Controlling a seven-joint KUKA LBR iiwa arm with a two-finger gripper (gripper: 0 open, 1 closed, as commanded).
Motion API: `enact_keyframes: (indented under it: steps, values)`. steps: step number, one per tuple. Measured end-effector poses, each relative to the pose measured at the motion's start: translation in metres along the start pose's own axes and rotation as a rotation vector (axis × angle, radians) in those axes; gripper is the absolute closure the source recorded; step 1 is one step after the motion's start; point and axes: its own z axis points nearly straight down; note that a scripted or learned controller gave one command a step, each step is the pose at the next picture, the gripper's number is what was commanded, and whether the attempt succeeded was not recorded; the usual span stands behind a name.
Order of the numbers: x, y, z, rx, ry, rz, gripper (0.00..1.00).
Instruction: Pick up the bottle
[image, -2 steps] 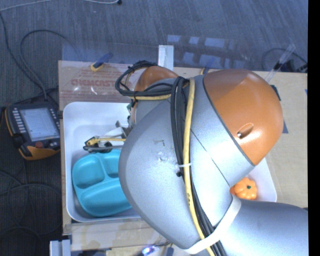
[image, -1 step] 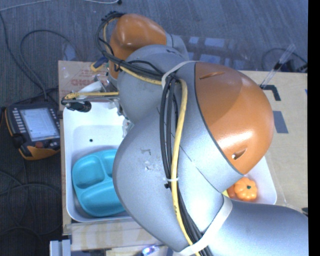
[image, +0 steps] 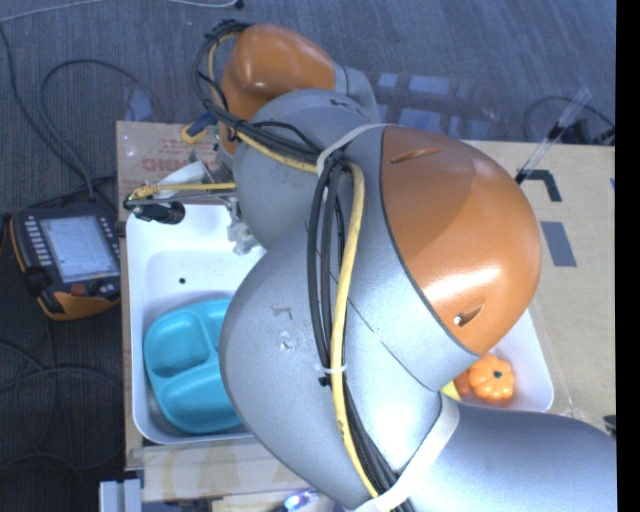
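The big arm (image: 400, 300) leans over both bins, prob. to reach down, so it hides most stuff. Can't tell what the gripper is doing, or where the bottle is. A blue tray (image: 185, 365) sits in the left bin (image: 160, 265); a pumpkin (image: 487, 380) sits w/ the right one.

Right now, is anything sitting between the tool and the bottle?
Cannot tell. The arm covers most of both bins, and I can pick out neither a bottle nor the tool. What shows is a blue tray in the left bin and a small orange pumpkin at the right.
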Motion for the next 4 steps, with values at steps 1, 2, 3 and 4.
enact_keyframes:
  steps: [1,2,3,4]
  values:
    - [-0.045,0.054,0.068,0.0,0.01,0.126,1.0]
    - [-0.052,0.128,-0.019,-0.007,0.005,-0.072,1.0]
    - [-0.059,0.065,0.043,-0.002,0.005,0.145,1.0]
    - [-0.035,0.095,0.073,-0.006,0.017,0.07,1.0]
